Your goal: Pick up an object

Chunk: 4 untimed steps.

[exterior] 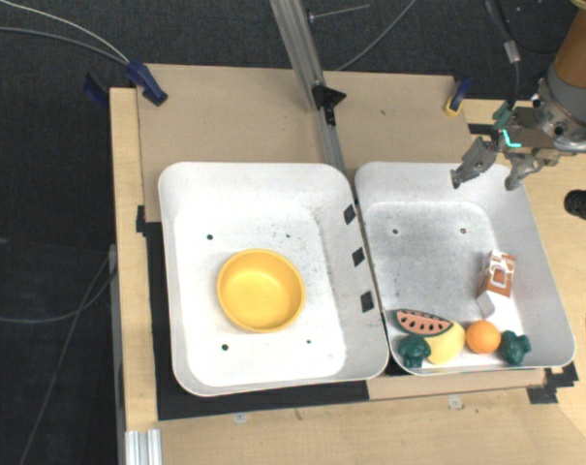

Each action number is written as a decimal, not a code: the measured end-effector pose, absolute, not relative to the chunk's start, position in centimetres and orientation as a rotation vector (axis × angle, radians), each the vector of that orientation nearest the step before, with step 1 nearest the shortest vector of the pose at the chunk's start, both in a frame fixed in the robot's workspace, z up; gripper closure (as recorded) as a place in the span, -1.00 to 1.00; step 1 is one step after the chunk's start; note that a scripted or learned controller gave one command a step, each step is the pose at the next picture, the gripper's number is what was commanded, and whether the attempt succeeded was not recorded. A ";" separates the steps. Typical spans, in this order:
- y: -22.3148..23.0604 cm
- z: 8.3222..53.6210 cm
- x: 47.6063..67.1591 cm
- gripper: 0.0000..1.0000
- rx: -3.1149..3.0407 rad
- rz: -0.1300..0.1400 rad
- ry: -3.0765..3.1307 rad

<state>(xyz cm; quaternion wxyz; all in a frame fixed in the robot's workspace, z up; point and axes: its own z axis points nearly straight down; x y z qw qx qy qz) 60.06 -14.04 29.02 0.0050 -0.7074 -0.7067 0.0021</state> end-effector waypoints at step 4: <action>-12.7 10.1 59.8 -1.00 -2.211 0.010 -2.210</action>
